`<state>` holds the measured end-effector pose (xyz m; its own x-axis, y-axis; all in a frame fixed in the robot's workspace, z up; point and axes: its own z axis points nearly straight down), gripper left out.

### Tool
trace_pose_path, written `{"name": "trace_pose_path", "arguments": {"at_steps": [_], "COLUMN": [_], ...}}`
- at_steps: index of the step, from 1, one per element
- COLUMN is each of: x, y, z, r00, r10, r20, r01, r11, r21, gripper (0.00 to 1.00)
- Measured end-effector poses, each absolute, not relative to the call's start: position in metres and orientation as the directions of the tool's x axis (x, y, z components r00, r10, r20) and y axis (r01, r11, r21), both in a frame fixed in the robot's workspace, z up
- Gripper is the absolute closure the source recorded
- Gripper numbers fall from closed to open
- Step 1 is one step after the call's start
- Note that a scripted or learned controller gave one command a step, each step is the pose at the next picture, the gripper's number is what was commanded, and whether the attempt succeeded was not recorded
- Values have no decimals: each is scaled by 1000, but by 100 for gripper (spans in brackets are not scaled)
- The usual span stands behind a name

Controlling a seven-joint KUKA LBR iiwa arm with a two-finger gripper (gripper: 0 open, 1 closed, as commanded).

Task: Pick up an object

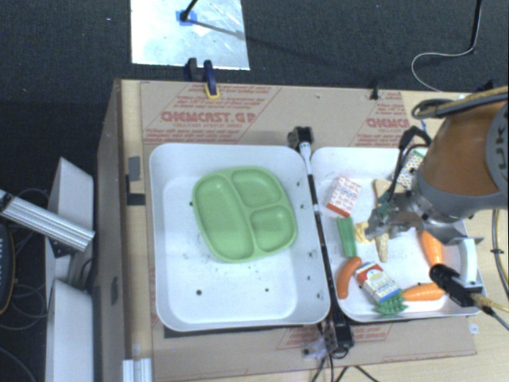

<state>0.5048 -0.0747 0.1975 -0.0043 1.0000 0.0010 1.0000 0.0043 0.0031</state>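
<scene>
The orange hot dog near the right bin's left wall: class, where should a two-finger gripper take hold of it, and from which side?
Probably grip the hot dog across its narrow middle, coming straight down from above. It lies flat and slanted, a long rounded shape, so fingers should close across its width. The bin wall on one side and the small carton on the other leave little room.

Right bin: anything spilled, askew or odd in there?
Nothing spilled. The right bin holds a loose jumble: red-white carton, green stick, sausage, carrot, all lying inside its rim. The green tray sits slightly rotated in the left bin.
</scene>
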Motion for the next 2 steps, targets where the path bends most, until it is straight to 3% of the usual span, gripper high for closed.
{"name": "trace_pose_path", "arguments": {"at_steps": [2], "x": [487], "y": [18], "z": [250], "r00": [-5], "r10": [1000], "r20": [1], "r01": [1000], "r11": [5], "r21": [2], "gripper": [100]}}
